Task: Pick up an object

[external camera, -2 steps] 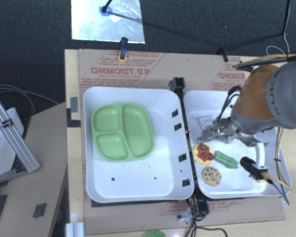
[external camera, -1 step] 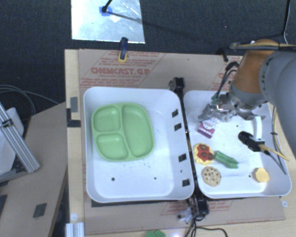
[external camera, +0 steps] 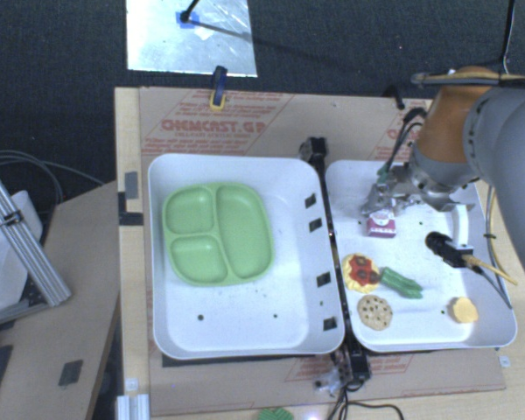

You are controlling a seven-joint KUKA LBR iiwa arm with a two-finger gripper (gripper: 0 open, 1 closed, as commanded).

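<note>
Divided plate in left bin

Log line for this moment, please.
arm: over right bin | gripper: above pink item | nearby: cookie, pizza toy

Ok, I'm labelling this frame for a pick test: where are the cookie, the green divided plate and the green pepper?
cookie (external camera: 374, 311): camera view, centre of its top face.
green divided plate (external camera: 217, 234): camera view, ridge where its compartments meet.
green pepper (external camera: 401, 282): camera view, middle of its body.

Cardboard-topped bench, two white bins side by side
</note>
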